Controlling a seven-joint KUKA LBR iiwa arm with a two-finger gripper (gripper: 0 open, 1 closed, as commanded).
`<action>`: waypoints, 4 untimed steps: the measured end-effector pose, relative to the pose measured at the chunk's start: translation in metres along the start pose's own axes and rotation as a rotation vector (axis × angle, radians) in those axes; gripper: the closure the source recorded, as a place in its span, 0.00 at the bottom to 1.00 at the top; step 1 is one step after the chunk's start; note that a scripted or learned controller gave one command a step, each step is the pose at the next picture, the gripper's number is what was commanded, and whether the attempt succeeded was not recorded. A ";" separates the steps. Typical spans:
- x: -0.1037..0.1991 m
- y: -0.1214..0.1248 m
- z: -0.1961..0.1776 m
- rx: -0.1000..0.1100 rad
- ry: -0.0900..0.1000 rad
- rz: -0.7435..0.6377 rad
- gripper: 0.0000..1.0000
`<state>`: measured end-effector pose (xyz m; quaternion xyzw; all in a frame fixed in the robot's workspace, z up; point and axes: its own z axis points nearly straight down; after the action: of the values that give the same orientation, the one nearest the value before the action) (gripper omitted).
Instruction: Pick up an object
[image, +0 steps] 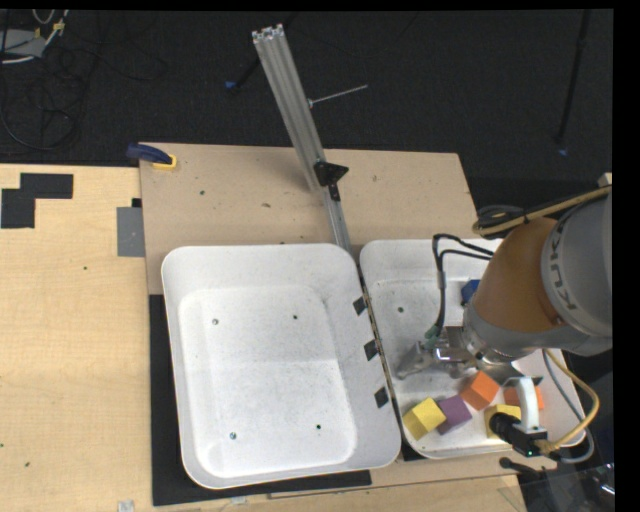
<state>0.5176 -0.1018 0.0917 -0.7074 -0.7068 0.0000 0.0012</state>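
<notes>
My gripper hangs low over the middle of the right bin, beneath the arm's orange band. Just to its right and towards the front lies an orange block. A purple block and a yellow block sit side by side near the bin's front edge, a short way below the gripper. A small blue thing peeks out at the arm's left edge, further back in the bin. I see nothing clearly between the fingers.
The left bin sits beside the right one, with black clips along the shared rims. A slanted aluminium bar rises behind the bins. The wooden bench stretches out to the left.
</notes>
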 end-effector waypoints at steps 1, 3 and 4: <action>-0.001 -0.001 -0.011 0.002 0.002 0.008 1.00; -0.003 0.006 -0.115 -0.006 -0.002 -0.002 1.00; -0.009 0.008 -0.177 -0.006 -0.003 -0.001 1.00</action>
<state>0.5258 -0.1111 0.2692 -0.7070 -0.7072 -0.0011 -0.0019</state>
